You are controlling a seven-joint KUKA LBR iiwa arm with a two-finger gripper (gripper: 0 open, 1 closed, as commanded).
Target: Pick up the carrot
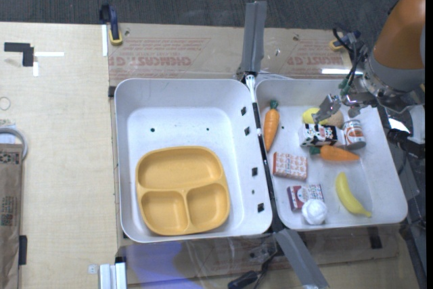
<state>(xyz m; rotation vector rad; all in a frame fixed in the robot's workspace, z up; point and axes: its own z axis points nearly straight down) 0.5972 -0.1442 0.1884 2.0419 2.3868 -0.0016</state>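
Two carrots lie in the right bin [392, 166]. One carrot [270, 128] runs along the bin's left wall with its green top pointing to the back. The other carrot [339, 154] lies crosswise near the middle, its green end to the left, just in front of a cow-patterned carton [318, 136] and a can [354, 134]. My gripper [331, 107] hangs over the back of the right bin, above the carton and beside a yellow fruit [310, 116]. It is behind the crosswise carrot and well right of the other one. Neither carrot is in its grasp.
The left bin [135, 105] holds a yellow divided plate [183, 187]. Also in the right bin are a banana [353, 195], a pink patterned box [290, 165], a small red box [298, 197] and a white ball [314, 212]. A grey divider [254, 37] stands behind the bins.
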